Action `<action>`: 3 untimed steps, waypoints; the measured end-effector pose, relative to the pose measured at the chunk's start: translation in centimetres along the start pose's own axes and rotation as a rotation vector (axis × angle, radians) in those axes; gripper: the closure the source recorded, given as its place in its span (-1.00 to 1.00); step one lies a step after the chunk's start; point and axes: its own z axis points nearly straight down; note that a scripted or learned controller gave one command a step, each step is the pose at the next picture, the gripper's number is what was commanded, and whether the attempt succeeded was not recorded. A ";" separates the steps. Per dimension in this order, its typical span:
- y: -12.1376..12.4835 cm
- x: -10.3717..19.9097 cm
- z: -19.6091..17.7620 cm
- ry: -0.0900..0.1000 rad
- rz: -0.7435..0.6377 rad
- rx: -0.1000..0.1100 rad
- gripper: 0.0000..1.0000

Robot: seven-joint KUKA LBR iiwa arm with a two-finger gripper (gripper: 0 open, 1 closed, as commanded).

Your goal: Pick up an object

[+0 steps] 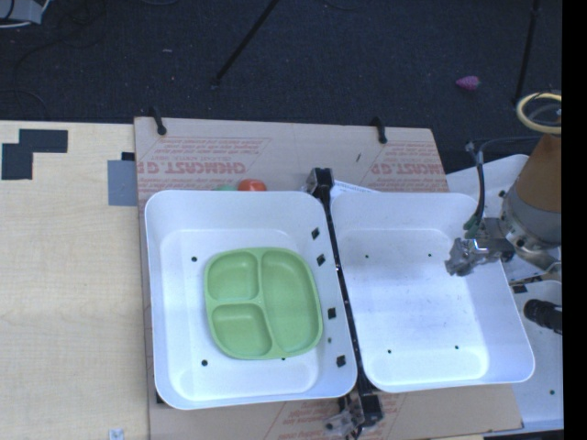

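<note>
On my feed, the left bin [174,236] holds a green divided plate [262,302], lying flat near the middle of its floor with three compartments facing up. The right bin [417,337] sits edge to edge with it on the counter [64,273]. My end effector [461,259] hangs over the right bin's right rim, near its far corner; I cannot tell how far it is open, and I see nothing in it. A small orange object [251,186] lies just behind the left bin's far edge.
</note>
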 end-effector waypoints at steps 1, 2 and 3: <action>0.1 -0.1 -4.7 -0.001 0.000 -0.002 1.00; 0.9 4.9 -4.8 0.003 -0.004 0.003 1.00; 1.1 9.3 -4.6 0.002 -0.002 0.005 1.00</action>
